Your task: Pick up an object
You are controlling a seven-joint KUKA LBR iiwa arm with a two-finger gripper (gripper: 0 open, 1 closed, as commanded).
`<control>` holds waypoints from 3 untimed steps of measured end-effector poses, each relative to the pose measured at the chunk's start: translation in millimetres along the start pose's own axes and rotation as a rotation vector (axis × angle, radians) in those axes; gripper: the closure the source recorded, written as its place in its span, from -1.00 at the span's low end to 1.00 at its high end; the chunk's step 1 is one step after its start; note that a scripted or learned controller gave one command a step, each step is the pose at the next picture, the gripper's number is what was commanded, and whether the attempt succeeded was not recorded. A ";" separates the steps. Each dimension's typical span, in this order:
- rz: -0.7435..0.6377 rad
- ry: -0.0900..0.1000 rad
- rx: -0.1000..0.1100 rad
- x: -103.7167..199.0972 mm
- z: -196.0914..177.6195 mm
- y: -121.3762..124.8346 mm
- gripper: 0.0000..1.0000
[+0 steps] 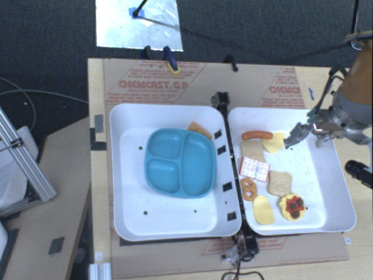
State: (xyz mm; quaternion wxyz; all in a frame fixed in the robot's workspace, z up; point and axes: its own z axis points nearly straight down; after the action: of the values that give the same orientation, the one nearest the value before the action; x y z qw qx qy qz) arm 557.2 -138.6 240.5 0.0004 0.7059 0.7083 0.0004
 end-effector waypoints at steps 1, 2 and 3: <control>-0.003 -0.002 -0.016 25.0 -129.4 -45.4 -1.00; -0.007 -0.002 -0.007 24.7 -133.4 -44.8 1.00; -0.007 0.003 0.008 96.1 -47.4 -26.9 1.00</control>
State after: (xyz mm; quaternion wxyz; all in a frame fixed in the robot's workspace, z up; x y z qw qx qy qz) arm 529.9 -42.5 287.8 -0.0035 0.7033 0.7109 -0.0011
